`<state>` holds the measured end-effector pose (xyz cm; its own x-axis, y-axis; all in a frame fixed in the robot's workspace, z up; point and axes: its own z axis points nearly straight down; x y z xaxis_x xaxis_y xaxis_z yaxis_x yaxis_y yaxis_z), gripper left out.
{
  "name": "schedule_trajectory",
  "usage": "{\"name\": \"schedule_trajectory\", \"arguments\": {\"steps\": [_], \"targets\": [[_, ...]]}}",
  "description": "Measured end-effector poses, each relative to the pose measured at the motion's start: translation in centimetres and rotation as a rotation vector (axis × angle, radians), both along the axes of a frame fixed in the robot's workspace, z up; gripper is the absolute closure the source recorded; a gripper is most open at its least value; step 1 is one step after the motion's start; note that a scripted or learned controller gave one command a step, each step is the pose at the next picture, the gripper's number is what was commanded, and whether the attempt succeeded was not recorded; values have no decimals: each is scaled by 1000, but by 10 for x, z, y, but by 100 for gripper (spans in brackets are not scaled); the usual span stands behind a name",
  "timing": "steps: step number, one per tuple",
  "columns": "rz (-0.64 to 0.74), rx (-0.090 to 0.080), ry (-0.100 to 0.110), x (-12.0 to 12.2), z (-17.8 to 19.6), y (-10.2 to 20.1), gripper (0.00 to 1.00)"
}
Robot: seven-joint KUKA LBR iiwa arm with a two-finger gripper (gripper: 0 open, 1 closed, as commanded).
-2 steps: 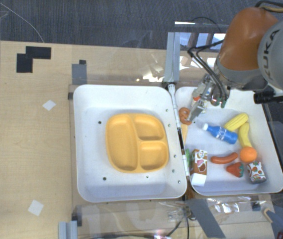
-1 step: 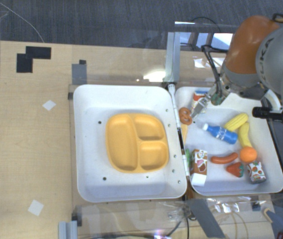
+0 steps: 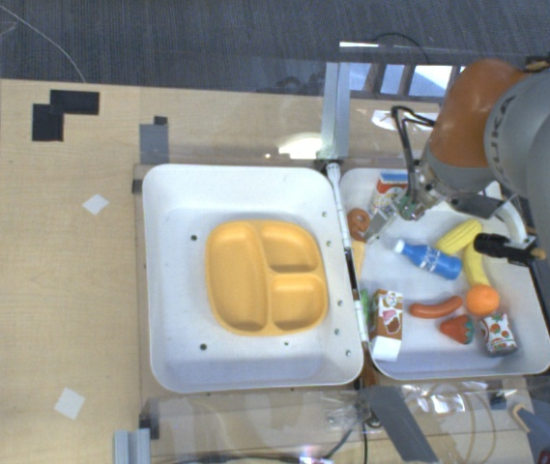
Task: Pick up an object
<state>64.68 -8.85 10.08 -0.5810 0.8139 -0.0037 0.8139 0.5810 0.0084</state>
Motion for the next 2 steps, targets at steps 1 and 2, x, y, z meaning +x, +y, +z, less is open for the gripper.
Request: {"name": "schedule_trajectory", "arguments": {"steps": [1, 2], "targets": [[8, -8, -24, 5, 12, -1, 100], [-514, 4, -4, -10, 141, 32, 100]]}}
